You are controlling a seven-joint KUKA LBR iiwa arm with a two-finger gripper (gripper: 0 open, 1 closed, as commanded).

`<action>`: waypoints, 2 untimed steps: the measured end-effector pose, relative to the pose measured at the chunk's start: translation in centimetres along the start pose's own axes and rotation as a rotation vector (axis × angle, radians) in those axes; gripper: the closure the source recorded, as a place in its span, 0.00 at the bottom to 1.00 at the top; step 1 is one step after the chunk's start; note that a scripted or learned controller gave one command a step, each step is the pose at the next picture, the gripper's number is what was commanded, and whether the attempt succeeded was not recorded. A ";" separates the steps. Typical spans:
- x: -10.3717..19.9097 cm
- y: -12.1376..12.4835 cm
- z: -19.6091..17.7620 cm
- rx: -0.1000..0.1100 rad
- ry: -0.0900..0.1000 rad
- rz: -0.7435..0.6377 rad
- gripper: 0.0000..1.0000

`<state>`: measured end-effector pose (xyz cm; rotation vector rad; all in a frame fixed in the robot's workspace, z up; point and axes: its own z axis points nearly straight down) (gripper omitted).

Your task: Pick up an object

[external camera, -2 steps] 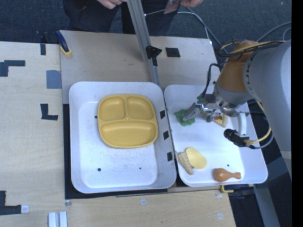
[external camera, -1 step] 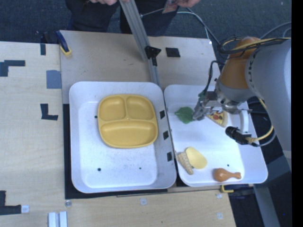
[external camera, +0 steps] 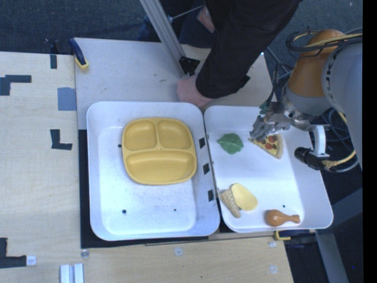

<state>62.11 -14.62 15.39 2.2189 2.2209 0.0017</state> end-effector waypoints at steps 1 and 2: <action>-0.1 -0.5 -4.3 0.002 0.001 -0.001 1.00; 0.0 -0.4 -9.4 -0.001 0.000 -0.001 1.00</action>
